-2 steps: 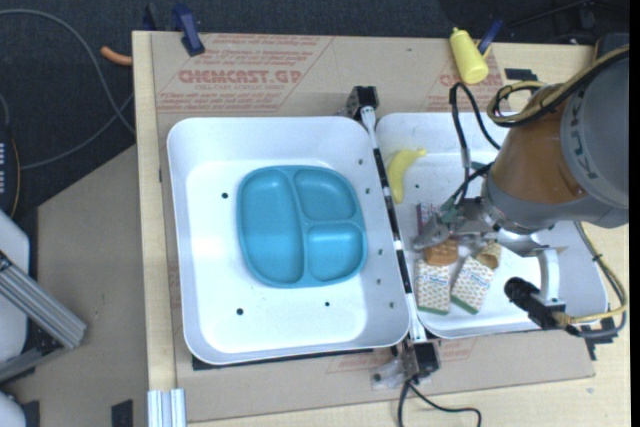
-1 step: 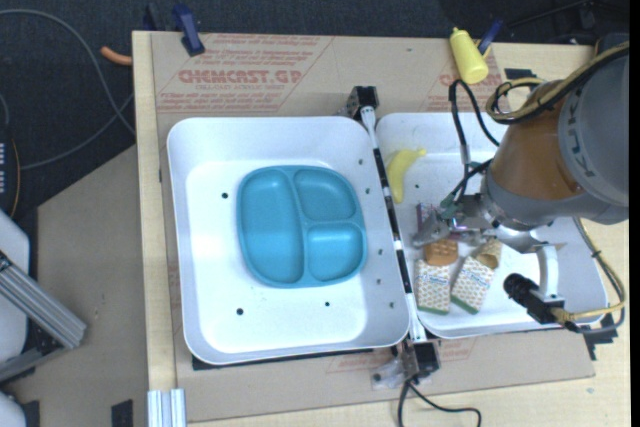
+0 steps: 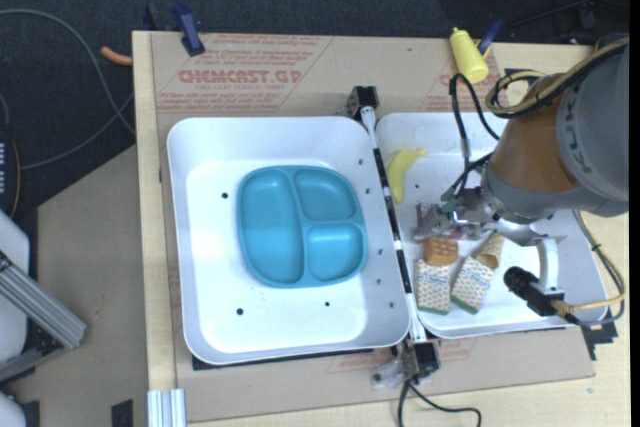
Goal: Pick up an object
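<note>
Dark carpet surrounds a pale wooden bench [image 3: 150, 215] topped with a printed cardboard sheet, on which two shallow white plastic bins sit side by side, clipped together along their shared edge. Left of that edge, the left bin [image 3: 200, 315] carries a blue plastic divided plate with three compartments [image 3: 300, 223], lying near its middle and well apart from everything else. Along the right bin [image 3: 420, 130] wall nearest the shared edge lies a small yellow banana-shaped toy [image 3: 403, 167], and toward its front edge sit two small patterned green-and-white packets [image 3: 455, 287] side by side, with a brown biscuit-like block [image 3: 439, 249] just behind them and a tan cork-like piece [image 3: 488, 251] close by. These small pieces look like the candidates for picking, gathered where the arm can reach them from the right. The grey arm with its orange band [image 3: 535, 155] hangs over the right bin, and its gripper [image 3: 447, 212] is low among the clutter, just behind the brown block, seemingly positioned for a try at one of these pieces. Whether it is closed or spread, I cannot tell; nothing is visibly held.
</note>
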You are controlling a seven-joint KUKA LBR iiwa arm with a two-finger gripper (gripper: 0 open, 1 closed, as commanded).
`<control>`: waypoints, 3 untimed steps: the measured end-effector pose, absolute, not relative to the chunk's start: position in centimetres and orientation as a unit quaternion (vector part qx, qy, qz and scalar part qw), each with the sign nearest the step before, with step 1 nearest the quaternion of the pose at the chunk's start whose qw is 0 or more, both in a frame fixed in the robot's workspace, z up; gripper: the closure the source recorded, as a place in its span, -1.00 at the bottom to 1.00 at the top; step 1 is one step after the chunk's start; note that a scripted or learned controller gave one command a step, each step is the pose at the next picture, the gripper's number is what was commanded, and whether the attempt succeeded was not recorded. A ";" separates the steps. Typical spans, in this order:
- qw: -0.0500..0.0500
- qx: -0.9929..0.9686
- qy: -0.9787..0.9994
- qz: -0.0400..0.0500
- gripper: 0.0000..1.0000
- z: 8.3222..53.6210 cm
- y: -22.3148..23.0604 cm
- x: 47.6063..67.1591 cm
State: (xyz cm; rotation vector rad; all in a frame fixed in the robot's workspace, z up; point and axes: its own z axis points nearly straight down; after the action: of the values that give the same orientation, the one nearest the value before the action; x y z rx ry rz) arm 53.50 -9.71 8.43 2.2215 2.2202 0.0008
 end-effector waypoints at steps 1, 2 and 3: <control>-0.001 0.707 0.707 0.000 -1.00 8.9 -9.4 51.8; 0.000 0.707 0.707 0.000 -1.00 8.4 -9.3 52.1; 0.000 0.707 0.707 0.000 -1.00 8.4 -10.0 52.0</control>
State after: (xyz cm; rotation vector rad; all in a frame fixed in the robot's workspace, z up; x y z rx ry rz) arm 52.05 -10.05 8.43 2.2215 2.2217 0.0003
